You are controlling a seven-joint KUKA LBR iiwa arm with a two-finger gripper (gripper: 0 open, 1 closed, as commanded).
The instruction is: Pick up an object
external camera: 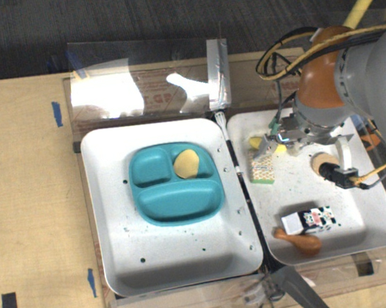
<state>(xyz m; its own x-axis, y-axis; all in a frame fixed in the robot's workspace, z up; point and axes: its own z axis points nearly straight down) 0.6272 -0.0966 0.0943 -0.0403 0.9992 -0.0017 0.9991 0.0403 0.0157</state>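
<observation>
My gripper [278, 140] is low in the right bin [378, 224], right by the little yellow thing [256, 142] near the wall between the bins, so I should go slowly and grab its middle; grip state unclear.

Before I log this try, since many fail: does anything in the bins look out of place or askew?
Nothing looks spilled or broken. The teal tray sits square in the left bin, a yellow ball in one compartment. In the right bin, the small box and brown utensil lie loosely at slants, nothing more.
</observation>
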